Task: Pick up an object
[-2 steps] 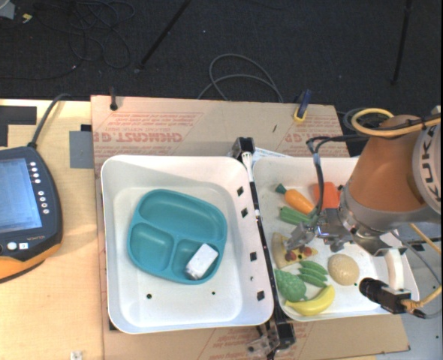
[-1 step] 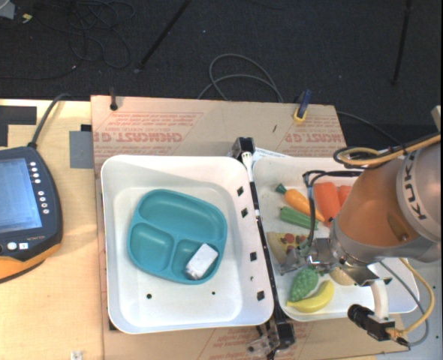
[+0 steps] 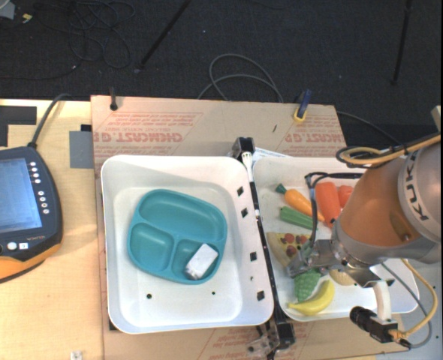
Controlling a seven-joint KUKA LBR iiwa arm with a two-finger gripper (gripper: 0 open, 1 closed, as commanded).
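Two white bins sit side by side on the surface (image 3: 71, 291). The left bin (image 3: 124, 291) carries a teal divided plate (image 3: 161, 227) with a small white block (image 3: 202, 261) in the compartment nearest the plate's lower right. The right bin (image 3: 409, 295) holds toy food: a carrot (image 3: 297, 199), a green vegetable (image 3: 296, 217), a pizza slice (image 3: 283, 243), a green leafy piece (image 3: 307, 283) and a banana (image 3: 315, 300) near the lower left corner. The arm (image 3: 390, 208) hangs over this bin; its tool (image 3: 305, 255) is low above the pizza slice, and whether it is open or closed cannot be told.

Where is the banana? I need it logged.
In the right bin, near its front edge, the banana lies just below a green toy.
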